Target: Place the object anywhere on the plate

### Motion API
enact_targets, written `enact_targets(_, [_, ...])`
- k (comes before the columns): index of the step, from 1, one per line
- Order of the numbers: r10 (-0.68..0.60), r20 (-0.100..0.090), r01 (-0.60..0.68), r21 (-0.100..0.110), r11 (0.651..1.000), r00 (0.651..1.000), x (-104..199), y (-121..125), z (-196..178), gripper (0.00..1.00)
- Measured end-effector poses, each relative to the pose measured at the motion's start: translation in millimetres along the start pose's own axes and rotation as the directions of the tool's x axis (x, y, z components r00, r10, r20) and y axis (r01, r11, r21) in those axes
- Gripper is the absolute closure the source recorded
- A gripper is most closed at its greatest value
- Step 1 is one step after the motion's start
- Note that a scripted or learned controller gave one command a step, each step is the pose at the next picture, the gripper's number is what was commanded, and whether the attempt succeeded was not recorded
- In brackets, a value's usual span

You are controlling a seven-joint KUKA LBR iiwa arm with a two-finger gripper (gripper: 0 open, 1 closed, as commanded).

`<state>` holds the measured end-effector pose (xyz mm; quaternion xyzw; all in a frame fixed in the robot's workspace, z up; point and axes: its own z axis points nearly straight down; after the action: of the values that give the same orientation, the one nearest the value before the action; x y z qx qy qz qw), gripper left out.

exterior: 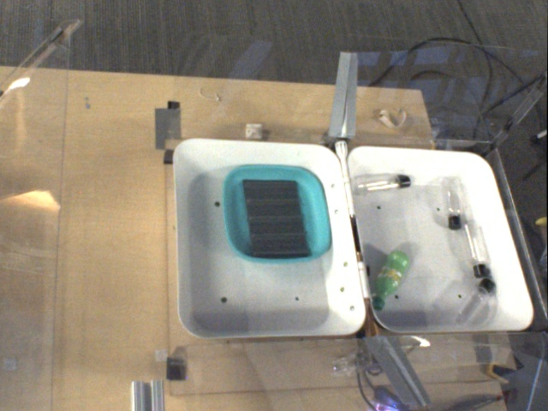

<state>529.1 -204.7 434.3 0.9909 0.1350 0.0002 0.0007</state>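
1. Wooden bench [103, 255]: bears two shallow white bins side by side, edges touching at the centre.
2. Left bin [197, 306]: holds a teal plate [318, 221] in its upper half; a dark ribbed rectangular pad [274, 219] lies on the plate.
3. Right bin [505, 315]: holds a green bottle-shaped object [390, 274], lying tilted near the bin's left wall, low in the bin and apart from the plate.
4. Clear tubes with black caps, three: one [381, 181] lying near the top left of the right bin; two [452, 205] [476, 251] along its right side.
5. Metal post [344, 97]: stands behind the seam between the bins.
6. Gripper: state cannot be told.
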Motion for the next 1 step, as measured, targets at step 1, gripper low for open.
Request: enact_targets(1, [0.061,0.0,-0.061,0.001,0.998,0.998,-39.2,-10.6,28.4,0.0])
